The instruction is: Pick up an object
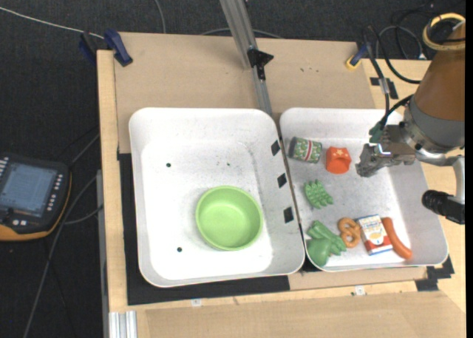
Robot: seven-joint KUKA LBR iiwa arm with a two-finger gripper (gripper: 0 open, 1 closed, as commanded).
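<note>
The arm (443, 100) reaches in from the right and its gripper (373, 163) hangs over the upper part of the right bin (414, 137), just right of a small red block (338, 160); whether the gripper is released or clenched cannot be told from this angle, and nothing shows in its grasp. The right bin carries all the small things — a can (305, 150) with a green and red label lying on its side near the upper left corner, the red block just beside it, a small green leafy piece (318, 194) below them, and a larger green leafy toy (324, 242) against the lower left rim. Near that toy lies a pretzel (348, 230), touching or nearly touching a small carton (374, 234), and an orange carrot (400, 242) lies slanted along the carton's right side. The left bin (192, 133) holds a green bowl (229, 217), upright, in its lower right part, well apart from everything else. Both bins sit side by side on the desk (185, 70), and a metal rail (236, 15) runs down from the top to the gap between them. A handheld pendant (31, 196) rests off the desk at the far left.
</note>
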